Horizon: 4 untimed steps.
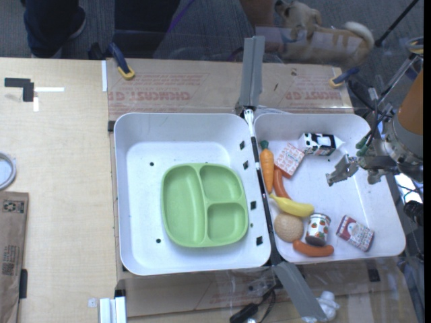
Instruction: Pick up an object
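**A:** The arm came in from the right edge of the frame, and its gripper (345,169) hung over the right bin (377,244), in the upper right part of it, above bare white floor.

**B:** Anything in its grasp?

**A:** Nothing that could be seen. The fingers looked parted, with only bin floor showing between them, so the jaws stood open and empty.

**B:** So where were the candidates?

**A:** All in that right bin. A black-and-white toy cow (318,142) lay near the top, up and left of the gripper. A small patterned packet (289,158) sat left of it, touching or nearly touching the carrot (267,168) along the left wall. Lower down, the banana (293,206), a tan round roll (288,227), a small printed can (317,228) and a red sausage (313,249) clustered together. A red-and-white carton (354,233) lay apart, near the lower right corner.

**B:** And the left bin?

**A:** The left bin (135,180) carried a green divided tray (205,204), its compartments bare.

**B:** Progress, then?

**A:** By my reading, early. Nothing was lifted; every object rested on the bin floor. Choosing a target, descending, closing and raising all remained. The cow and the carton looked the nearest free-standing options.
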Available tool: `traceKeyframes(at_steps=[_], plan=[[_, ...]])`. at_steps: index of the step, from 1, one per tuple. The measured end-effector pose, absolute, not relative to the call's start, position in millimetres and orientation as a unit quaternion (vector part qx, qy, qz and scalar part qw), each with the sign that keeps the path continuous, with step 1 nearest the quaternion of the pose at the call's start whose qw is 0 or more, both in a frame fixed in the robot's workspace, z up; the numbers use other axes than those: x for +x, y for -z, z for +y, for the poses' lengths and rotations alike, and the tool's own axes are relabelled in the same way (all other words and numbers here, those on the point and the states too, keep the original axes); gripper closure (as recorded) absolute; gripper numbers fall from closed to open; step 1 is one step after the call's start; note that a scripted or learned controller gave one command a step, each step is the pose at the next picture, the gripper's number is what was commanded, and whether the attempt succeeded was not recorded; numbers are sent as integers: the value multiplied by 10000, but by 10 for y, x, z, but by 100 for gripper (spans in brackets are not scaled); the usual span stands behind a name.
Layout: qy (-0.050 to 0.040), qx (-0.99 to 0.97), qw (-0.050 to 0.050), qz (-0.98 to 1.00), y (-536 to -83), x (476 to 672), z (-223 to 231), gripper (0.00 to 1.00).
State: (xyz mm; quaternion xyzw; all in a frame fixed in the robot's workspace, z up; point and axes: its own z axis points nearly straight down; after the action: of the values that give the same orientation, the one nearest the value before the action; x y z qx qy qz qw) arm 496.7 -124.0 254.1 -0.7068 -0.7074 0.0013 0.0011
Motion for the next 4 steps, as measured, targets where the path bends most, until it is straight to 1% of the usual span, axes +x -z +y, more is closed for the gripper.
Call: traceKeyframes(at_steps=[1, 2, 3, 4], plan=[[-5, -7639, 8, -6453, -1063, 4770, -1398, 0], [-5, -7990, 4, -6013, -1241, 4772, -1502, 0], [4, -7780, -28, -6282, -963, 4792, -1405, 0], [5, -7795, -67, -6264, -1060, 4805, -1429, 100]])
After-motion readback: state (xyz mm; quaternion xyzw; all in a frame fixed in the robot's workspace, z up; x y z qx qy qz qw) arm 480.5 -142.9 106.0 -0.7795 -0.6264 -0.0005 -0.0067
